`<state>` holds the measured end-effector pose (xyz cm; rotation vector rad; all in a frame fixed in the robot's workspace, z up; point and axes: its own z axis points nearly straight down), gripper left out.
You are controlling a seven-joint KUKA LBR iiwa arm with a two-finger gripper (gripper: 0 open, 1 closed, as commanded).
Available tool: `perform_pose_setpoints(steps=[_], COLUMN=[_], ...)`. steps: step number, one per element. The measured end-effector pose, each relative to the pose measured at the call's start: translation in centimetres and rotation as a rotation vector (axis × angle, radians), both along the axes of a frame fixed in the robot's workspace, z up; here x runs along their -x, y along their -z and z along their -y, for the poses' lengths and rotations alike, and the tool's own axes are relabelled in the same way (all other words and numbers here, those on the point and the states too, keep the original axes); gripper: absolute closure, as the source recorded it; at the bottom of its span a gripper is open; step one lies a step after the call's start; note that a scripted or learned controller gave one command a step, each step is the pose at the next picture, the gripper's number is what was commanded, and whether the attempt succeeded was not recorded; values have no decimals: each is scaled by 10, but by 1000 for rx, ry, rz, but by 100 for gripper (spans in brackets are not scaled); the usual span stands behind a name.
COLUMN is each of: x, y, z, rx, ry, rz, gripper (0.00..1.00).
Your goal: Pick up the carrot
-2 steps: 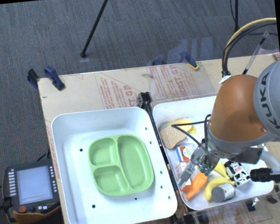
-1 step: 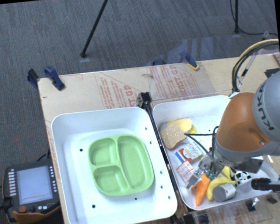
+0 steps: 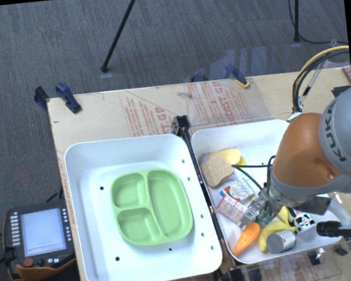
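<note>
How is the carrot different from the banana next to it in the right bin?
Colour: the carrot is orange, while the banana is yellow.
Shape: the carrot tapers to a point at its lower left end; the banana is curved and blunt.
Cover: the carrot lies fully in sight, but the banana is partly hidden under the arm.
Both lie near the front wall of the right bin, side by side.

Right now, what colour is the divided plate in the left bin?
Light green plate, clearest in the camera view.
</note>
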<state>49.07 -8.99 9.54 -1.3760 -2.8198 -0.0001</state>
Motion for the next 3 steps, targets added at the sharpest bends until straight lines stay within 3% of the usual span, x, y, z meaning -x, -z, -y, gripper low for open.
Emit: perform_pose_setpoints(steps=[1, 2, 3], x=[9, 9, 16], y=[-113, -112, -90], z=[-26, -26, -102], rx=[3, 3, 4], ry=[367, 366, 624], rz=[3, 0, -5], gripper=[100, 0, 0])
